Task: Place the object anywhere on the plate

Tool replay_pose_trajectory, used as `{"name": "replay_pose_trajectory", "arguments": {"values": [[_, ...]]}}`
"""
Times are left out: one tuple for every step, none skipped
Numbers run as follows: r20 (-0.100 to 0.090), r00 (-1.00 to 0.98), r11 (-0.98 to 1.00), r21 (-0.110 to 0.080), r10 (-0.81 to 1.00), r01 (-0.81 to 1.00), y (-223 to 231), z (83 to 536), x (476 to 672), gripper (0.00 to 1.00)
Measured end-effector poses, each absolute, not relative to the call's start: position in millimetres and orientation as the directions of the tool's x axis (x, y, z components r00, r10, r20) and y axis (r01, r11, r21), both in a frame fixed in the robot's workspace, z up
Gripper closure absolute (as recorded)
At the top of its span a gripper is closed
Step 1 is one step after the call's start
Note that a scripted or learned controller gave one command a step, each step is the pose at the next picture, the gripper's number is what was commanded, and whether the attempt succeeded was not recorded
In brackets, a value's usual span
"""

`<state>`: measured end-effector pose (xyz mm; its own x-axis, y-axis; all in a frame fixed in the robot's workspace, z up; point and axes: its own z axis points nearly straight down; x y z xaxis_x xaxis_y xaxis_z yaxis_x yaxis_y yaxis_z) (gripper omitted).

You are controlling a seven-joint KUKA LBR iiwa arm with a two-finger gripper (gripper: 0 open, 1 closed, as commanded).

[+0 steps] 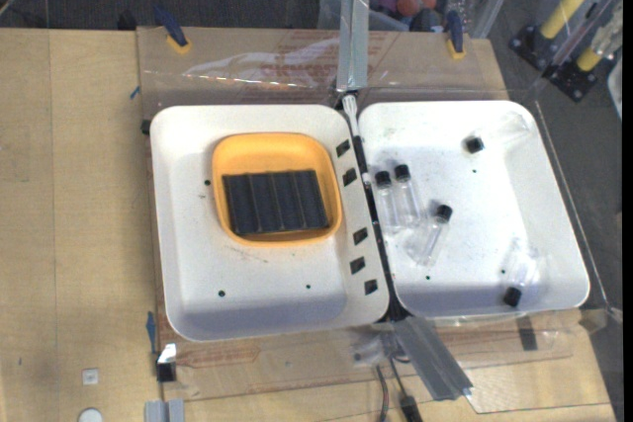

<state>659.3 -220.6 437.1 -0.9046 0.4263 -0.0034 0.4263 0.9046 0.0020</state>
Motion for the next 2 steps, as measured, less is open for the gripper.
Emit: {"name": "replay_pose_trajectory", "arguments": {"values": [[-0.004,-0.977,0.977,0.002,0.215,0.215,-221.4,437.1,655.8,1.00],[-0.009,-0.981,0.981,0.001,0.193,0.193,-223.5,437.0,660.8,1.00]]}}
